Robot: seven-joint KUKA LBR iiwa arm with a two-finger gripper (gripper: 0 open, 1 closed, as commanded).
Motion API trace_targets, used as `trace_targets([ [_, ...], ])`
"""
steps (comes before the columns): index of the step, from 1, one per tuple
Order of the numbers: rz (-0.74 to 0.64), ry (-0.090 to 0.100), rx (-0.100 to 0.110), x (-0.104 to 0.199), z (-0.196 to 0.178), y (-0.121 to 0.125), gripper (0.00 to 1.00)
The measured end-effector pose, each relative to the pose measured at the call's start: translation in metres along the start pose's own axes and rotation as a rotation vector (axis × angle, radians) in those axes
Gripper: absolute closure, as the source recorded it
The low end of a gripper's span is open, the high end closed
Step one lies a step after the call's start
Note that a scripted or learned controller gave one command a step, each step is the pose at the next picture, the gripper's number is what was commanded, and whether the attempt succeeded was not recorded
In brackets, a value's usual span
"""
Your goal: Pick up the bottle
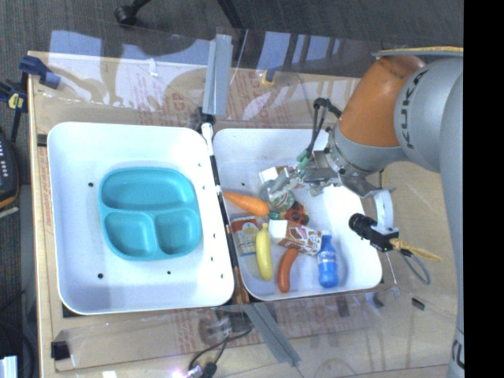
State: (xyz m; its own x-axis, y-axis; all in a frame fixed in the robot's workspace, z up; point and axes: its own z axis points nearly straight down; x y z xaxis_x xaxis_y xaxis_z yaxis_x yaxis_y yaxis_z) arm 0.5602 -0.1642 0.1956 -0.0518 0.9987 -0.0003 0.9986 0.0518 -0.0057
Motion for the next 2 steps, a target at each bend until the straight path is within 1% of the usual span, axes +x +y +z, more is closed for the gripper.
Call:
trace_targets([
  [1,-0.006,0.001,-0.001,-0.043,0.058,-0.073,0.00],
  [2,-0.011,-0.002,-0.009,-0.043,0.102,-0.083,0.00],
])
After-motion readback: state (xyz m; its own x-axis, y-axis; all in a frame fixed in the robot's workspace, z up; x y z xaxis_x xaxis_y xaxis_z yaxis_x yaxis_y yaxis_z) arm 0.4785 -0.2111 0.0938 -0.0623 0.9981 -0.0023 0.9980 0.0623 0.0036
